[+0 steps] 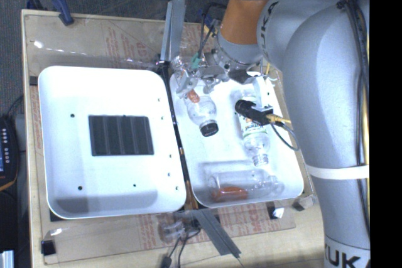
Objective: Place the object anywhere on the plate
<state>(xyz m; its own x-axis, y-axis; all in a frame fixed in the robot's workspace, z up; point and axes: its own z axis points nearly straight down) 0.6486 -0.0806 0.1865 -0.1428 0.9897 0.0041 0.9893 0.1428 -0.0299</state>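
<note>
Right now I am reaching my gripper (196,80) down into the far left corner of the right shallow white bin (290,163), and its fingers are hanging just above a small clear plastic bottle with a black cap (202,115); whether they are gripping it I cannot tell. Beside it, another clear bottle with a label (255,135) is lying along the bin's right side. Nearer the front wall, a transparent container with something orange-red inside (235,185) is resting. Across the divider, a dark ribbed rectangular plate (120,135) is lying in the left white bin (56,91).
</note>
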